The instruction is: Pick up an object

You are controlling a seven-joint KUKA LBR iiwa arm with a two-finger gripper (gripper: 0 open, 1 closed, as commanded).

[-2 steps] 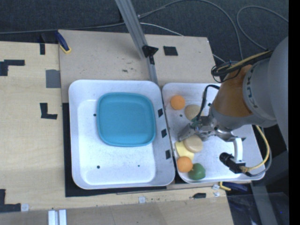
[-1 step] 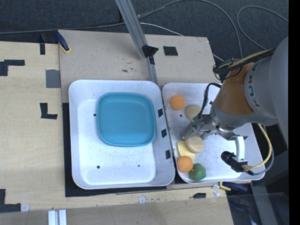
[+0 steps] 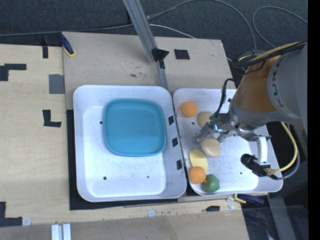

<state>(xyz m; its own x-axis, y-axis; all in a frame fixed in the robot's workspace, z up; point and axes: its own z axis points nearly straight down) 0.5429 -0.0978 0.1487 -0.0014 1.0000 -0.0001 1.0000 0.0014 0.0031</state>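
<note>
In the right bin (image 3: 250, 181), my gripper (image 3: 212, 134) is low over a cluster of small objects, with the arm reaching in from the right. It is open, and its fingers (image 3: 203, 135) are spread just above a beige egg-shaped object (image 3: 211, 148). Nothing is held between them. A second beige object (image 3: 203, 118) lies just up-left of the gripper, and an orange ball (image 3: 189, 109) sits near the bin's far left corner. Below the egg lie a yellow object (image 3: 198, 159), a smaller orange ball (image 3: 197, 174) and a green ball (image 3: 211, 183).
The left bin (image 3: 90, 149) holds a blue square plate (image 3: 134, 127). A slanted metal pole (image 3: 145, 29) rises behind the bins. Cables and a black connector (image 3: 251, 164) hang by the arm at the right bin's right side.
</note>
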